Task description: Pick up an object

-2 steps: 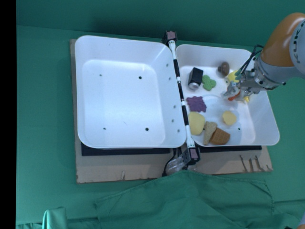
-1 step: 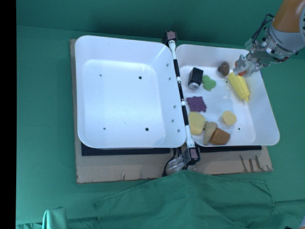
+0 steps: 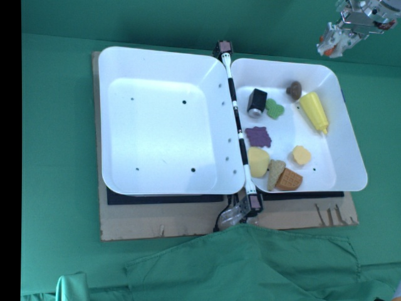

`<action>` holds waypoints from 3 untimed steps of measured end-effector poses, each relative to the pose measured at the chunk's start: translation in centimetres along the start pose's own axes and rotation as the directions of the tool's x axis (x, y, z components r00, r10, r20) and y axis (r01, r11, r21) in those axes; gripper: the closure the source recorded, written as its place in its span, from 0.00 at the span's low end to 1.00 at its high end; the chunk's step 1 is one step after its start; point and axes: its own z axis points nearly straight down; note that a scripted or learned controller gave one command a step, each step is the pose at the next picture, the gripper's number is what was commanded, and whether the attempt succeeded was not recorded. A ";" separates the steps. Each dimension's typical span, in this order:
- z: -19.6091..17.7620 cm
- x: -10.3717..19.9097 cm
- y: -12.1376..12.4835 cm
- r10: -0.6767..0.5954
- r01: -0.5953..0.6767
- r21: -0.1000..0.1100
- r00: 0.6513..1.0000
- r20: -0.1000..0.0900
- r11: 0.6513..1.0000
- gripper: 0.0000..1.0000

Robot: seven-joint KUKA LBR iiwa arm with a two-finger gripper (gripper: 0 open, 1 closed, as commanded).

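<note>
My gripper (image 3: 332,44) hangs at the top right, above and beyond the far edge of the right bin (image 3: 351,162). Something small, orange and white, shows at its tip; I cannot make out what it is. In the right bin lie a yellow bottle (image 3: 314,110), a brown lump (image 3: 294,90), a black can (image 3: 256,101), a green piece (image 3: 274,110), a purple piece (image 3: 258,136), a pale yellow fruit (image 3: 257,161), a small yellow piece (image 3: 301,155), a waffle (image 3: 289,180) and a cone (image 3: 274,174).
The left bin (image 3: 119,64) sits beside the right one, joined by a black-and-white divider bar (image 3: 237,127). Both rest on a cardboard sheet (image 3: 156,227) over green cloth. A fold of green fabric (image 3: 250,262) bunches at the front.
</note>
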 end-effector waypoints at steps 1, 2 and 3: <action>-0.6 3.4 -6.1 0.002 -0.002 0.014 1.000 -0.007 1.000 1.00; -1.8 3.1 -5.9 0.007 -0.007 0.008 1.000 -0.001 1.000 1.00; -0.3 4.1 -7.9 0.006 -0.006 0.017 1.000 -0.004 1.000 1.00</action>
